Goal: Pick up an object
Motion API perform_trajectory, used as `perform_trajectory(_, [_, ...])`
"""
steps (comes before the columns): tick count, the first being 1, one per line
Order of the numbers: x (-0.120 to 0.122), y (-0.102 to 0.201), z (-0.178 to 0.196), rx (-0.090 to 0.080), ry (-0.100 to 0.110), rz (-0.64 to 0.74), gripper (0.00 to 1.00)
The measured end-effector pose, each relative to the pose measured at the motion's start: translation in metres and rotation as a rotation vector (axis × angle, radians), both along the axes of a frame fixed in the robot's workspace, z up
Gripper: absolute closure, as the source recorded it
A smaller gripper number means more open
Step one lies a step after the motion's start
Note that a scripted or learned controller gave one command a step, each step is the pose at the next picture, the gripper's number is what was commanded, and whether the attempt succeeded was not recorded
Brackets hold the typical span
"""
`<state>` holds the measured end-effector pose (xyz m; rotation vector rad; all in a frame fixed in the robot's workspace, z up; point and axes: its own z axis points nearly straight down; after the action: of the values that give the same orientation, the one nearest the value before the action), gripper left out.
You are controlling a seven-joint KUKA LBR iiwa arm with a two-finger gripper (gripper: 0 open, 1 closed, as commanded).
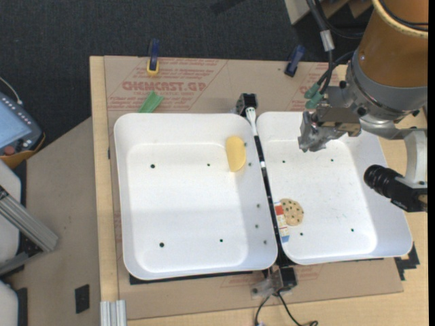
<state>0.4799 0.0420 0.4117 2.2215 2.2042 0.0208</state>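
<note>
Cookie [291, 212], round with no long axis, lies flat nearest my end effector [309, 143], below it toward the front of the right bin [340, 182]; I judge it the easier pick. Farther left, across the divider, the yellow piece [236, 153] lies lengthwise front-to-back in the left bin [177, 202]. End effector state: cannot tell.

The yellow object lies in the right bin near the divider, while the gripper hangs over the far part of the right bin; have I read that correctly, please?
Not quite: the camera view shows the yellow object in the left bin, near the divider. The rest stands: the gripper hangs over the far part of the right bin.
</note>
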Motion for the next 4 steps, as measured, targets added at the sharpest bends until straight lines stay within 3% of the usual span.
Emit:
perform_trajectory(1, [-0.001, 0.04, -0.057, -0.001, 0.024, 0.011, 1.0])
perform_trajectory(2, [0.008, 0.08, 0.013, 0.002, 0.009, 0.013, 1.0])
perform_trajectory(3, [0.073, 0.083, -0.045, -0.003, 0.023, 0.006, 1.0])
perform_trajectory(4, [0.058, 0.068, 0.032, 0.0, 0.01, 0.007, 1.0])
